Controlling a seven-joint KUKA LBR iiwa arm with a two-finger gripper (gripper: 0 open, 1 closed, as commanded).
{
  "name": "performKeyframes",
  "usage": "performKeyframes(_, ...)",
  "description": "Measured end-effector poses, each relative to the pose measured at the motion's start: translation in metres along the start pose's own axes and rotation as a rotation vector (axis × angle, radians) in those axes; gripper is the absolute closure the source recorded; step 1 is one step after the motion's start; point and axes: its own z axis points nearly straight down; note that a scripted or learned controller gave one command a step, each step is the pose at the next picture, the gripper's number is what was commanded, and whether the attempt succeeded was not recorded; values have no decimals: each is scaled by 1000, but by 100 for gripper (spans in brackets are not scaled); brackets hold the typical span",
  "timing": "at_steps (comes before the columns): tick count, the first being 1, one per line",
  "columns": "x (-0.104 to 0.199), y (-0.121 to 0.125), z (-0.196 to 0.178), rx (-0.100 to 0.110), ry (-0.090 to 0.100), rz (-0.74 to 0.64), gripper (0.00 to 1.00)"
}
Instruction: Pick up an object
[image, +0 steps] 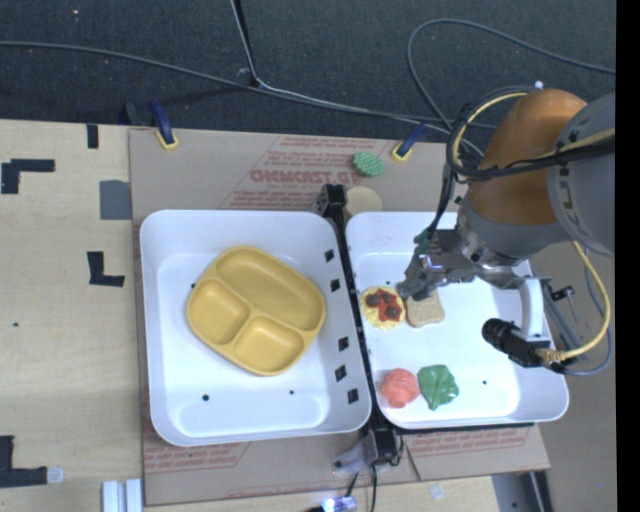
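The right bin (500, 400) holds a small pizza-like piece (383, 306), a tan toast piece (426, 312), a red-orange fruit (399, 387) and a green leafy piece (437, 386). My gripper (420, 282) reaches in from the right and hangs low over the bin's upper left part. Its tips sit right above the toast piece and next to the pizza-like piece. Nothing shows between its fingers.
A yellow divided plate (256, 309) lies in the left bin (170, 250). A green knobbly object (367, 163) and a tan disc (363, 199) rest on the cardboard behind the bins. Black clips run along the divider (345, 300) between the bins.
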Motion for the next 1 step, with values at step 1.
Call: performKeyframes(1,56,22,-3,0,0,-2,100)
